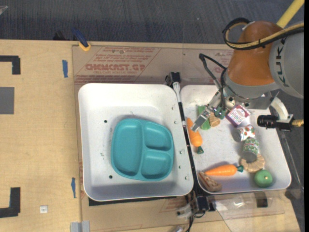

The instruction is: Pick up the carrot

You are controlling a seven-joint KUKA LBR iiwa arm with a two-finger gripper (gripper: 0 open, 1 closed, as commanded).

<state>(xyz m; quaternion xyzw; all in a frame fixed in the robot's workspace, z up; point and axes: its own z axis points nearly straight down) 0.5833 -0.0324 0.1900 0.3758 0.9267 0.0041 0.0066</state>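
**Orange carrots lying in the right bin while the arm is hanging over its far end**

White plastic bins are sitting side by side on a cardboard-covered bench. The left bin (pixel 91 129) is holding a teal divided plate (pixel 142 149), resting flat near its middle. The right bin (pixel 285 173) is holding a scatter of small items. One carrot (pixel 221 170) is lying on its side near the front edge, with its green top pointing right toward a tan ring-shaped piece (pixel 252 165). A second, shorter carrot (pixel 195 138) is lying close to the left wall of that bin. A green ball (pixel 263 178) is sitting in the front right corner, and a small can (pixel 248 141) is lying between it and a purple-and-white carton (pixel 237 115).

The grey and orange arm is reaching in from the right. Its gripper (pixel 208 115) is hovering over the far left part of the right bin, just beyond the shorter carrot. I cannot tell how wide it is set, and neither carrot is in its grasp.
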